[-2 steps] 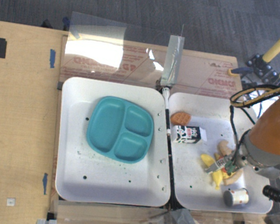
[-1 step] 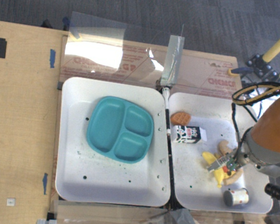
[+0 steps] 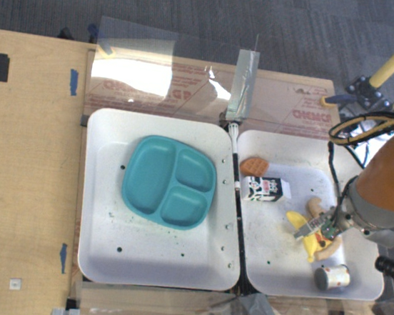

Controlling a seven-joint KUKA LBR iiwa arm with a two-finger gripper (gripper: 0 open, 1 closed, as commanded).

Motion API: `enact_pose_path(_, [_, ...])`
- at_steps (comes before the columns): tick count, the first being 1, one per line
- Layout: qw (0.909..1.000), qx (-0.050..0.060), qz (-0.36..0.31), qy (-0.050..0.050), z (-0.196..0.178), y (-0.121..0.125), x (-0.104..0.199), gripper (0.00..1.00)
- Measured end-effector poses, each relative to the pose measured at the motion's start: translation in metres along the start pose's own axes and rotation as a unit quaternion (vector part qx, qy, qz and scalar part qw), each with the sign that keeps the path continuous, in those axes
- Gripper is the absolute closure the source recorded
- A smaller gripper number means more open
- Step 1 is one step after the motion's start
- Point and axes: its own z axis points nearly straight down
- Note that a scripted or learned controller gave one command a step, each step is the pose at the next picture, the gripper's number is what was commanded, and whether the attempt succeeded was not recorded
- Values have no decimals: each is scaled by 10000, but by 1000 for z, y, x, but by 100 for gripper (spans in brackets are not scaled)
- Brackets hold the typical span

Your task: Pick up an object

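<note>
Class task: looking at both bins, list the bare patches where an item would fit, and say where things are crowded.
Free: the left bin floor in front of the teal tray; the right bin floor's front left, below the milk carton. Crowded: the right bin's right half, where the tool sits over the banana, above the cylinder.

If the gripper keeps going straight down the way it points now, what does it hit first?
Most likely the banana: the gripper sits right over its middle in the right bin. A tan object lies close beside it and could be touched too. Depth is hard to judge from this slanted view.
</note>
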Motion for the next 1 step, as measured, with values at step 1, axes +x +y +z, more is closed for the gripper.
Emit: enact_pose_path(1, [9843,38,1763,19,21,37,-26,100])
